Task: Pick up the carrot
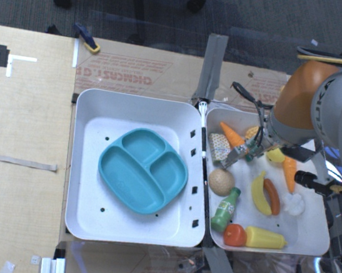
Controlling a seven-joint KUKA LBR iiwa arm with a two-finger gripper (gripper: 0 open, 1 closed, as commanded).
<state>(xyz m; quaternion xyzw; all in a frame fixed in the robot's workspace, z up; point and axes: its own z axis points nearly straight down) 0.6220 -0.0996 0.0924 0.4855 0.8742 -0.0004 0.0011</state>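
A grey arm with an orange band is reaching in from the right of the frame over the right-hand bin (317,245), one of two shallow white bins sitting side by side on the surface. Its gripper (239,152) is hanging low in the upper left of that bin, just beside the carrot (230,135), an orange wedge lying at a slant near the bin's upper left wall. The gripper's state cannot be told from this angle, and nothing is visibly held.

Other toy foods are crowding close: a patterned block (219,147) touching the carrot's lower side, a brown ball (221,182) below, a green bottle (225,208), and a banana (259,192).

To grasp well, the gripper is probably needing to centre over the carrot's thicker middle, across its width, and descend without catching the patterned block or the bin wall.

In the left-hand bin (79,202) a blue divided plate (143,170) is lying.
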